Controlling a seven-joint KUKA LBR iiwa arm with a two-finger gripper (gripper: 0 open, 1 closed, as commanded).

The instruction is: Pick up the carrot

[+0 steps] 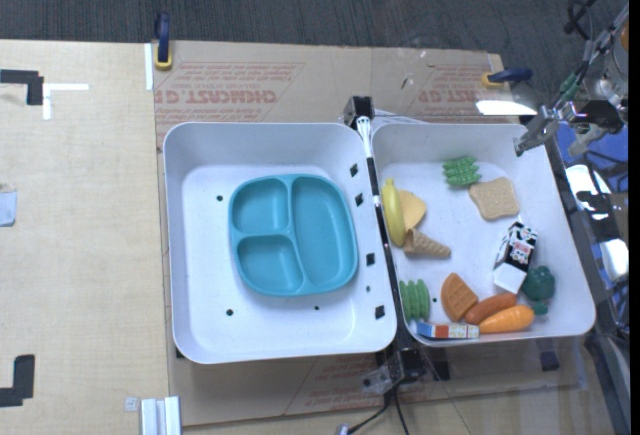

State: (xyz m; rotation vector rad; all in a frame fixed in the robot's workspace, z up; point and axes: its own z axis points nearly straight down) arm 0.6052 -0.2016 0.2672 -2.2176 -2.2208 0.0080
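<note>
Metallic arm parts [600, 73], thin cables

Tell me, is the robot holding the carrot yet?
No. The carrot lies in the right bin, near its front edge, with nothing gripping it.

Teal divided plate [293, 234] in left bin [190, 323], banana [393, 212], toast [494, 198], milk carton [516, 253]
</note>
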